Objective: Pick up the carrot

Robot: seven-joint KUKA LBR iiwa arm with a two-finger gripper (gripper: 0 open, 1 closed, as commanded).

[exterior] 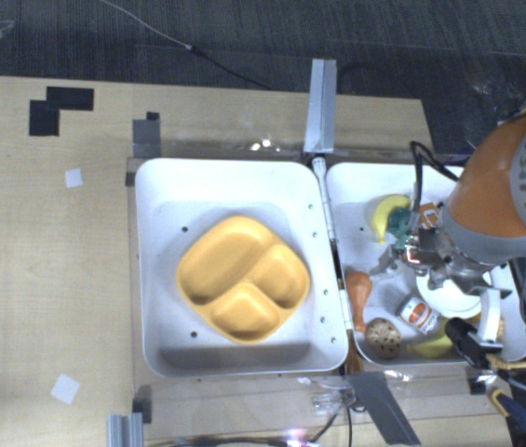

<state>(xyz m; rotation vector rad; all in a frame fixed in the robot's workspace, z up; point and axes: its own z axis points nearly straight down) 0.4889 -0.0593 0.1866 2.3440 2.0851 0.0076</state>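
**Camera view: arm crowds the right bin, carrot waits at the left wall**

Camera view has me looking down on both bins, and the grey arm with its orange band is hanging over the right-hand white bin at centre-right of the frame. Its two-finger gripper sits somewhere in that tangle of cables and metal; I can't tell from here whether it is spread or closed, and I see nothing held in it.

My target, the small orange tapered carrot, lies against the left wall of that bin, just left and below the gripper, apart from it.

Here's my worry. The bin is crowded: a yellow rounded fruit up top, a speckled brown ball just below the carrot, a small white can with a red label beside it, a yellow piece at the bottom edge. I reckon a descent slightly off could close on the can or the ball instead. The carrot hugs the wall, so one side of the gripper may strike the rim or find no room. Its tapered, smooth shape looks likely to squirt out of a pinch.

Over in the left-hand white bin, centre of frame, sits a yellow moulded plastic tray with three compartments, nothing in it that I can see.
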